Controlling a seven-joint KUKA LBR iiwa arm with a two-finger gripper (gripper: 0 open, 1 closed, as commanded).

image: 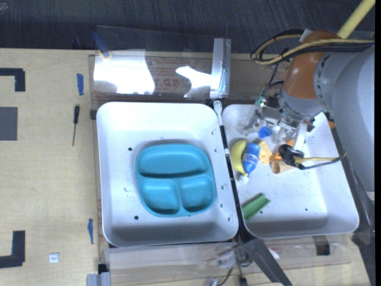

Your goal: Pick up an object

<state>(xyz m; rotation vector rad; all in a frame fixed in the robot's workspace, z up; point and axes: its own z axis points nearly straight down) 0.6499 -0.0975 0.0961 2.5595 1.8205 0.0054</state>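
While blue sectioned tray fills middle of left bin, wide white floor rings it on all sides. Across divider, right bin holds yellow banana, long axis 12-to-6, touching blue bottle at its 3 o'clock. Green block lies at 5 o'clock of banana, axis 2-to-8, open floor rightward. End effector low over clutter at bin's 12 o'clock edge; finger state: cannot tell.
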